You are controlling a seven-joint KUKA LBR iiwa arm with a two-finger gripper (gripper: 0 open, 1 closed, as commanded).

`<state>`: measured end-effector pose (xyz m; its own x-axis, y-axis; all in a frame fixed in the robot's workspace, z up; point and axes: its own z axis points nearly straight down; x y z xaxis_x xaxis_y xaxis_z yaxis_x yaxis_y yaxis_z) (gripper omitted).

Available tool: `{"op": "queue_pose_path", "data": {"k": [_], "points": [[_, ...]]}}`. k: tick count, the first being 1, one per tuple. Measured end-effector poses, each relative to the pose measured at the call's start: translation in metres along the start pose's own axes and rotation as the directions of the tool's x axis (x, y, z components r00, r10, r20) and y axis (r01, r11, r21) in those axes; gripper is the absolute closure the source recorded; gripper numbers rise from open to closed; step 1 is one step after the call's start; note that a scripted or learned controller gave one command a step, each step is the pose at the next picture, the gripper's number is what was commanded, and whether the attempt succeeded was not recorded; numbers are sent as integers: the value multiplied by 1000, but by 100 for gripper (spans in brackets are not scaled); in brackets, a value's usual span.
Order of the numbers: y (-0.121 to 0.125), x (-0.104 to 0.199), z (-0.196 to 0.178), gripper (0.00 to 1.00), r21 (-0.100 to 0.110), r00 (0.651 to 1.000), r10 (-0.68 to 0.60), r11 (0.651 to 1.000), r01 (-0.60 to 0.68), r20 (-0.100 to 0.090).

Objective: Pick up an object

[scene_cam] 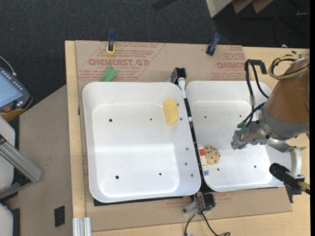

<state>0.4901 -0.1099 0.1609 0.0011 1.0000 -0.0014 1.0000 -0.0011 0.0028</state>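
Over the right bin (224, 90), the hand (239, 140) near a cookie (211, 154), its grip state impossible to tell.

A robotics lab: 2 shallow white plastic bins (98, 146) sit side by side on a brown cardboard-covered bench (147, 55), the cardboard held by a blue-and-yellow clamp (110, 42) at the far edge, loose black cables (202, 222) trailing off the near edge over dark carpet (59, 14).

bins (133, 95): 2 | yellow piece (171, 111): 1 | cookie (212, 154): 1 | clamps (110, 41): 2
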Motion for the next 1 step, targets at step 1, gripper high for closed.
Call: {"op": "queue_pose_path", "data": {"k": [1], "points": [[-11,10,-9,100,4,1000,-1,1000,1,-3]]}}
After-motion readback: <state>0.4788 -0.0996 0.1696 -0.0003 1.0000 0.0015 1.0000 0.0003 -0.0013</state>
